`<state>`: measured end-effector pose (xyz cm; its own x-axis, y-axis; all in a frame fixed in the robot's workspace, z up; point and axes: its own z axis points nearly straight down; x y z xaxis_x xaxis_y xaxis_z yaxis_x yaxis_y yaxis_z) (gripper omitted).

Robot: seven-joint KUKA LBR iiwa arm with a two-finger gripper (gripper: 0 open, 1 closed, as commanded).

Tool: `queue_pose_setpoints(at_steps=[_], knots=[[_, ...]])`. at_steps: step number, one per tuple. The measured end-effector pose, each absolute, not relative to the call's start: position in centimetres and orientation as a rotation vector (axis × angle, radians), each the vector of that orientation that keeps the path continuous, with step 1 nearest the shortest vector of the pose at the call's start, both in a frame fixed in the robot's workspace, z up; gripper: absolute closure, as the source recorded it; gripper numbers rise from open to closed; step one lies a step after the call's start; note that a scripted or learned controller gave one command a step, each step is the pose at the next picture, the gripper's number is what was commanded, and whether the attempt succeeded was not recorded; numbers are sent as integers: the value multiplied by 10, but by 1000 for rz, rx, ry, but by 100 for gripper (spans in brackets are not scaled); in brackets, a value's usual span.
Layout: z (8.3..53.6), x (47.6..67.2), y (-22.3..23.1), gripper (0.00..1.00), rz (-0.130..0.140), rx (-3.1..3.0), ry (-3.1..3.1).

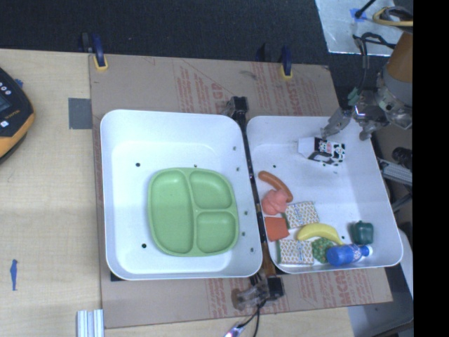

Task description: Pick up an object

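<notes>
A: What is seen nearest in the right white shallow bin (365, 188)?
B: A blue plastic bottle (346, 255) is laid on its side at the near edge, with a small dark green block (362, 231) just to its right. A yellow banana (318, 232) is set just beyond the bottle, and patterned square packets (301, 215) and a red-orange flat square (276, 228) lie to its left.

A: And a little farther in?
B: A pink lumpy toy (274, 201) and an orange sausage-shaped piece (274, 182) are found by the bin's left wall. A small black-and-white cow-patterned box (327, 150) is placed in the far part, well apart from the near cluster.

A: What is held in the left white shallow bin (119, 139)?
B: A pale green divided plastic tray (191, 211) with three compartments is laid flat in it.

A: Where is the tool (353, 121)?
B: It is seen over the far right corner of the right bin, just beyond and to the right of the cow-patterned box. Nothing is seen between its fingers; how far they are parted cannot be told.

A: Anything on the tan surface (49, 209)?
B: A yellow and black device (12, 114) is lying at the far left.
</notes>
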<state>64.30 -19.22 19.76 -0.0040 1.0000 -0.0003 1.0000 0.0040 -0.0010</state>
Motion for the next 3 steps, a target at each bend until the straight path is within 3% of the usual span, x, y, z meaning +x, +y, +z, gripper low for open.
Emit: queue_pose_setpoints(at_steps=[1, 2, 3], knots=[[93, 552, -151, 0, 7, -2213, -2223], [92, 644, -205, 0, 9, -2212, -2223], [219, 658, -180, 0, -1, -2217, -2229]])
